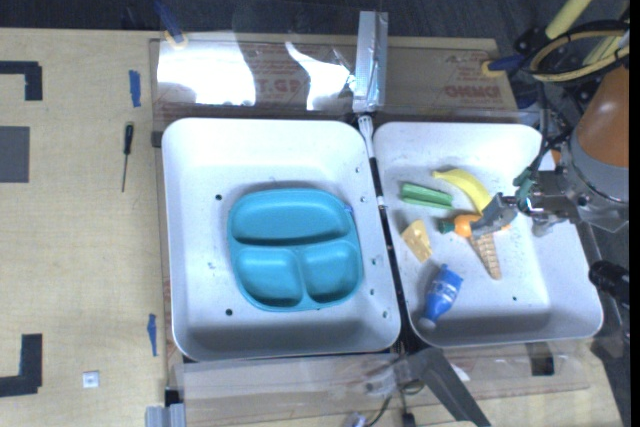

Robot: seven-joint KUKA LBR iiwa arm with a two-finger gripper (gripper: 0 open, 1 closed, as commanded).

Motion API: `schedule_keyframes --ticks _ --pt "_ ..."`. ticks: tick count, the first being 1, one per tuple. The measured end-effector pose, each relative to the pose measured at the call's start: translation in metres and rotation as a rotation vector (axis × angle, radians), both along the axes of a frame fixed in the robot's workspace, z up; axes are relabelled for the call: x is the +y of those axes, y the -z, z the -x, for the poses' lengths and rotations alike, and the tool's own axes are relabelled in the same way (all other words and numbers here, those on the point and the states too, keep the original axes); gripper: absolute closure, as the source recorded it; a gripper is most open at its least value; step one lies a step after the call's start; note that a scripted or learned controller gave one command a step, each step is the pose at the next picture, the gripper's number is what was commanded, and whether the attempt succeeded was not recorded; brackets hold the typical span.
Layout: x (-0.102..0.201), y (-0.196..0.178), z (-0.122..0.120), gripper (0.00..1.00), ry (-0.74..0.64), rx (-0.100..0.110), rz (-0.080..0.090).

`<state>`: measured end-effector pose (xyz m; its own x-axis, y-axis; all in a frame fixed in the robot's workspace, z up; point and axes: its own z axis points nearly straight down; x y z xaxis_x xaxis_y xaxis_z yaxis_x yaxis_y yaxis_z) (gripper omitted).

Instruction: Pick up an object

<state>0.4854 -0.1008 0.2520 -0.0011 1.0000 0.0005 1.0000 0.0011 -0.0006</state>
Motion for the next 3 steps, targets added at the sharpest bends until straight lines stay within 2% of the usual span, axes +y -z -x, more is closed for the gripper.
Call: schedule_keyframes --ticks 1,2,3 --pt "0.013 0.069 -0.027 0.00 0.206 0.006 -0.001" --pt "-0.018 0.160 -0.133 0.00 0.333 -0.014 0.000" --pt "-0.021 0.078 -0.180 0.00 0.035 -0.007 0.002"
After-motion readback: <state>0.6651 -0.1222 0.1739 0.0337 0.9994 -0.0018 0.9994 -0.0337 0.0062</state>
